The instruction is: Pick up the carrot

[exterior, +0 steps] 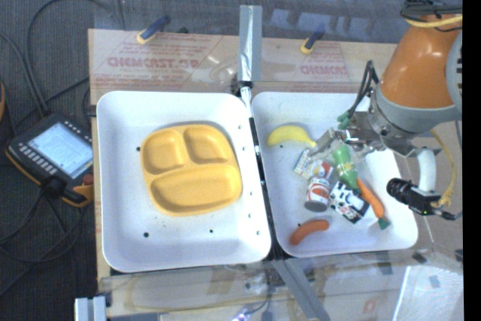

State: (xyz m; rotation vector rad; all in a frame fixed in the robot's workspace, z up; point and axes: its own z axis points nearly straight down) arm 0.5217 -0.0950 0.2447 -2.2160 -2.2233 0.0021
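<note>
The arm (421, 79) reaches in from the right, its orange band up high over the right bin (285, 222). The gripper (353, 137) hangs above the middle of that bin's pile, and the view is too cluttered here to tell whether the fingers are spread or pressed together.

The carrot (373, 201) lies near the bin's right side, slanting down and to the right, green top toward the lower corner. It sits just beside a black-and-white carton (346, 201) and below a green bottle (343, 158). Nothing shows it pinched; it rests on the bin floor, apart from the gripper.

Around it: a banana (290, 135) toward the upper left of the bin, a small can (319, 193) with a red label near the centre, and a sausage (309, 231) down by the front wall.

Over in the left bin (120, 237), a yellow divided tray (192, 168) sits in the middle. Left of the counter (180, 64), a handheld control pad (52, 154) rests on the floor.
</note>
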